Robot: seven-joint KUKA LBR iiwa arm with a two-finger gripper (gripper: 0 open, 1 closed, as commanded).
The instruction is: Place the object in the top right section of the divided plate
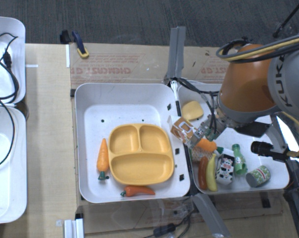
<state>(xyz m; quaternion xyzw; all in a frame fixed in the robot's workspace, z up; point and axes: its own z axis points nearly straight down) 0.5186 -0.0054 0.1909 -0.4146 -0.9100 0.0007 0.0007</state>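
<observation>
The yellow divided plate [141, 155] lies in the left bin, with two small sections at its far side and one large section at its near side. The top right section [155, 138] has nothing in it. My gripper [206, 133] hangs low over the left part of the right bin, under the orange wrist band. It is just above a small orange item [207, 146] and beside a brown and white box [182, 130] that leans on the bin's left wall. The view does not show anything held.
One carrot [103, 155] lies left of the plate and another [137, 191] lies at its near edge. The right bin [283, 182] holds a pale yellow wedge [192, 110], a red sausage [202, 173], a banana [212, 175], a cow-print carton [224, 170], a green bottle [238, 158] and a green can [259, 176].
</observation>
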